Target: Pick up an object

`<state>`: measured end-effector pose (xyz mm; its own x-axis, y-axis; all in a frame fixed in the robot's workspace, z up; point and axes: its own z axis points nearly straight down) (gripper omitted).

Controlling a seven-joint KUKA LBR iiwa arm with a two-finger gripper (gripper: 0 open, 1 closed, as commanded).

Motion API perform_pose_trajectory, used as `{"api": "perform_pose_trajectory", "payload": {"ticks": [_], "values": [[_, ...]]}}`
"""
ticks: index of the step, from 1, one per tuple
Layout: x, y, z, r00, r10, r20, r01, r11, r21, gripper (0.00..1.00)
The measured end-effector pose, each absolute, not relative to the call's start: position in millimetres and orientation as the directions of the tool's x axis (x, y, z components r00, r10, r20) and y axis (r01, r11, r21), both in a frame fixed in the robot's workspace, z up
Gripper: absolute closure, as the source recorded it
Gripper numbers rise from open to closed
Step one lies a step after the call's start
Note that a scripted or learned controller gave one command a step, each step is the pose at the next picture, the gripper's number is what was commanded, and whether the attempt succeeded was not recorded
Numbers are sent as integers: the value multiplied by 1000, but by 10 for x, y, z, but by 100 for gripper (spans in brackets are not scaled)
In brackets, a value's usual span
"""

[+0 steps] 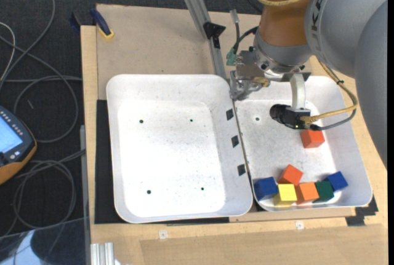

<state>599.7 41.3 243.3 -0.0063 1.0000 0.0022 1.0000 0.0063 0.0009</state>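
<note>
The hand (241,88) hangs over the far left corner of the right bin (266,148), close to the rim it shares with the left bin (166,153). I cannot tell whether it stands wide or narrow, and nothing shows in its grasp.

Both bins are shallow, smooth white plastic with rounded corners, finely speckled with dark flecks. They rest on a tan, board-like table (154,36).

A lone orange block (313,138) lies toward the right bin's right edge. The other blocks are crowded along its near edge: a blue cube (265,187), a yellow cube (287,193), an orange cube (305,192), a green cube (324,189) and a second blue cube (337,181), with a tilted orange block (292,173) just behind them. All are matte and square-edged.
</note>
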Motion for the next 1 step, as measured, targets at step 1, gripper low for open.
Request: {"api": "perform_pose_trajectory", "payload": {"ticks": [1], "values": [[6114,943,2311,-6,1000,2,1000,6,1,100]]}}
